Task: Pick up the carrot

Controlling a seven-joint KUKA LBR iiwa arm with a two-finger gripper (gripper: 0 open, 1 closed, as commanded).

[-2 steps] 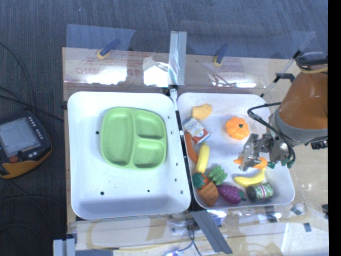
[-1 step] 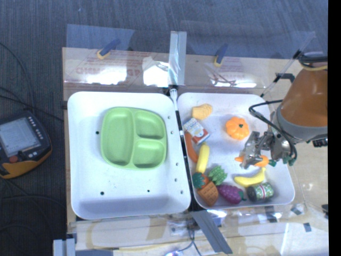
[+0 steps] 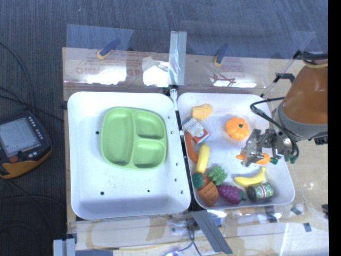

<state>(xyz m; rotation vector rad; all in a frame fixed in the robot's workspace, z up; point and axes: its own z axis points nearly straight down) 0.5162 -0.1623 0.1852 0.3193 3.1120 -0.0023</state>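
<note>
In the right bin (image 3: 277, 196), my gripper (image 3: 259, 150) hangs low over a small orange piece (image 3: 254, 157) that looks like the carrot. The piece lies on the bin floor, partly hidden by the gripper, just above a banana (image 3: 250, 178). A second orange, carrot-like thing with a green top (image 3: 206, 190) lies at the bin's front left. A third long orange item (image 3: 191, 147) lies along the left wall.
The right bin also holds an orange pumpkin (image 3: 237, 128), a small carton (image 3: 196, 130), a yellow biscuit (image 3: 202, 111), a yellow corn-like piece (image 3: 202, 159), broccoli (image 3: 217, 174), grapes (image 3: 230, 193) and a can (image 3: 260, 192). A green divided plate (image 3: 133, 137) sits in the left bin (image 3: 85, 196).
</note>
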